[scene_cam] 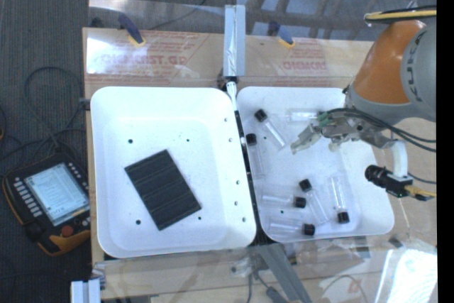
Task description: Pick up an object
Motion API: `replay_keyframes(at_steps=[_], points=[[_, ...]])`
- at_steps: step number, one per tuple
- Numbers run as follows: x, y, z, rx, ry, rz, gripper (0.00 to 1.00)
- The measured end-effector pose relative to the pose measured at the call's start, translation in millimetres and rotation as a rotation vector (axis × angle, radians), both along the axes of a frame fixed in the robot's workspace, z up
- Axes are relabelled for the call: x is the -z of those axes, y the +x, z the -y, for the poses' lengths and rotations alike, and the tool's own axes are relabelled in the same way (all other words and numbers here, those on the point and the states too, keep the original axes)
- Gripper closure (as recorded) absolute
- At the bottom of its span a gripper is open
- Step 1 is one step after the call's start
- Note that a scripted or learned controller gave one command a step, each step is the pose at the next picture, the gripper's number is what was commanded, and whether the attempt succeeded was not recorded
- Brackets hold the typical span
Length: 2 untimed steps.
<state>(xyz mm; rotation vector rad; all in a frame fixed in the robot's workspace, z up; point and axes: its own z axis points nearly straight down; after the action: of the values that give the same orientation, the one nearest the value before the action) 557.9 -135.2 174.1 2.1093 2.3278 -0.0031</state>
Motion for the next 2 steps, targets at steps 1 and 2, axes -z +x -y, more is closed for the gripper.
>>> replay_keyframes(at_steps=[1, 2], points=[[83.7, -13.6, -10.6, -0.039, -0.002, 0.014, 0.0], [72.5, 82.8, 13.3, -0.191, 0.003, -0.008, 0.0]])
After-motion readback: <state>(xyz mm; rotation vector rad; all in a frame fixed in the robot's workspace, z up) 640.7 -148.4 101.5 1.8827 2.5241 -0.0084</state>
